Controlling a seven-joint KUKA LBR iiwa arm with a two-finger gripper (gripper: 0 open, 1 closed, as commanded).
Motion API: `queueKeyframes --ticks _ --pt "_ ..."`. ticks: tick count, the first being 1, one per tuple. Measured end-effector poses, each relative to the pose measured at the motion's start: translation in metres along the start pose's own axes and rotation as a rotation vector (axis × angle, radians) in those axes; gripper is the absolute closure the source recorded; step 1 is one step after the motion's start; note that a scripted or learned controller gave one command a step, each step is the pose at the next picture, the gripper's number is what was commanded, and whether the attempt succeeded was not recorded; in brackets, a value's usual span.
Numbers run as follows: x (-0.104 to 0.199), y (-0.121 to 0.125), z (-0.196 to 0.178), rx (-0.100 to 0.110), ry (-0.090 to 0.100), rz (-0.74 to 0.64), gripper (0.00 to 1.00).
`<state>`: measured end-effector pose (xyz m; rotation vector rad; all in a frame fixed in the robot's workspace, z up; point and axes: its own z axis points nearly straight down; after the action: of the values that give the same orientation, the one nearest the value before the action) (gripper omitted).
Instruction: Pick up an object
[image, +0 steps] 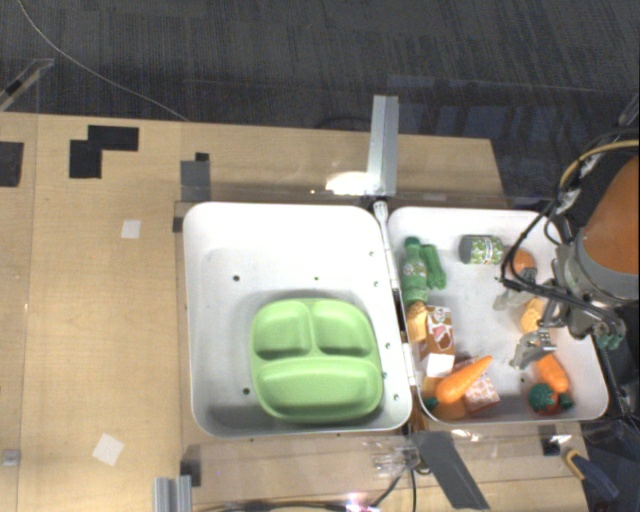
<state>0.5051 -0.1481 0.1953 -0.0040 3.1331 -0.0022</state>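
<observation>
Claw mine, over right bin, grip state unclear. Two carrots, one can; one green tray in left bin.

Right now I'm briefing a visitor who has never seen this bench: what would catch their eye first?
Most likely the big green divided tray, lying alone in the left bin. Next, the right bin with its clutter of small items: a green bottle against its left wall, an orange carrot near the front edge, a small can at the back. The gripper hangs over that bin's right side, above the toys.
</observation>
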Motion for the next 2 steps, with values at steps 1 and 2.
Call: queueKeyframes --ticks 1,2 --pt "-0.038 -0.023 0.105 0.003 -0.011 0.033 0.00" --pt "-0.002 -0.030 0.105 0.003 -0.011 -0.085 0.00"
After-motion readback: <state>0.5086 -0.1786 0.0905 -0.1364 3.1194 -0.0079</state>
